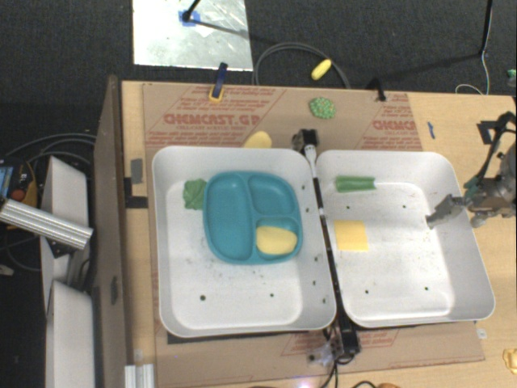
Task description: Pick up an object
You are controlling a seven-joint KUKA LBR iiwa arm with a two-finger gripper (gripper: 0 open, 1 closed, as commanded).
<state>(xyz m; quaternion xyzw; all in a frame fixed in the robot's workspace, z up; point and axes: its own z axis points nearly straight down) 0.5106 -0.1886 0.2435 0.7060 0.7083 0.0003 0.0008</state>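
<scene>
Your gripper [440, 211] hangs at the right bin's [404, 297] right rim, fingers unreadable and nothing visibly held, so reach left: the yellow square [350, 235] lies flat nearest, the green stick [355, 184] beyond, long axis left-right

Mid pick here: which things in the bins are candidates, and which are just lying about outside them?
Candidates, in the bins:
green stick
yellow square
yellow lump on blue tray
green leafy piece

Lying about, on the bench:
green blob
yellow piece
yellow dome
</scene>
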